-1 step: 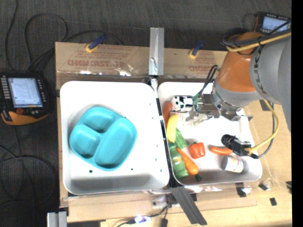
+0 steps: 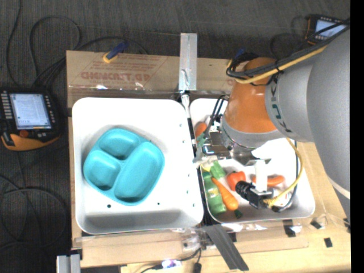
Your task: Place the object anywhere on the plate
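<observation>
Camera view, looking down at a slant. At left of centre you see the left bin [image 2: 85, 118], white and shallow, with the plate [image 2: 124, 165] lying in it: a turquoise plate divided into three compartments, tilted slightly. Right of centre, touching the left bin along their shared edge, is the right bin [image 2: 304, 201]. The arm [image 2: 296, 104], grey with its orange band [image 2: 250, 104], enters from the right of the frame and hangs over the right bin, covering much of its upper part. The gripper [image 2: 211, 147] sits low at the bin's left side; you cannot tell from this angle how its fingers stand. In the lower half of the right bin you find the objects: a carrot [image 2: 226, 194], a green vegetable [image 2: 212, 191] just beside it, and a red-orange piece [image 2: 235, 179]. At the far left edge, off the bench, rests a teach pendant [image 2: 27, 118] with its screen lit.
</observation>
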Robot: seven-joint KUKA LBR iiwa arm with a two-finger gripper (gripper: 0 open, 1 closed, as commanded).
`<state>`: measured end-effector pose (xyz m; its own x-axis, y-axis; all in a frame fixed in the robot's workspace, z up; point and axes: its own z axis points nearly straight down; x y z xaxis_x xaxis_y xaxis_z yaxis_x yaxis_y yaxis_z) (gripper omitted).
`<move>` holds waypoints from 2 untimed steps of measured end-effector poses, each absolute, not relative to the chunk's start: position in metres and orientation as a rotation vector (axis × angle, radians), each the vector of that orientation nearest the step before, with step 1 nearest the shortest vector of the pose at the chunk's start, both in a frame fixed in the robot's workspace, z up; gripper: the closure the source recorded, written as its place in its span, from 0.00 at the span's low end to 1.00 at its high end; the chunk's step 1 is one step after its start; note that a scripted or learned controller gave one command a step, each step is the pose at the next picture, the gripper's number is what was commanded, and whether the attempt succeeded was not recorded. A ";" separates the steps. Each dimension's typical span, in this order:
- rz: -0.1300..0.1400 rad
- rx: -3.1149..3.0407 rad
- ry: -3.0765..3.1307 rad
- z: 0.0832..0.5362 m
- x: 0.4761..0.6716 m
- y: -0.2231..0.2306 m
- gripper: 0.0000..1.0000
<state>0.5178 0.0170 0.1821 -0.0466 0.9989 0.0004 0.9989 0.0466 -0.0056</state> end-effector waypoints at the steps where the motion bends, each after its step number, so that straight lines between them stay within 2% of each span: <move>1: 0.007 -2.164 -2.273 0.183 0.482 -0.041 1.00; 2: 0.004 -1.899 -2.497 0.182 0.482 0.032 1.00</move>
<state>0.4824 0.0316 0.1824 -0.2670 0.9637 0.0022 0.9637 0.2670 -0.0052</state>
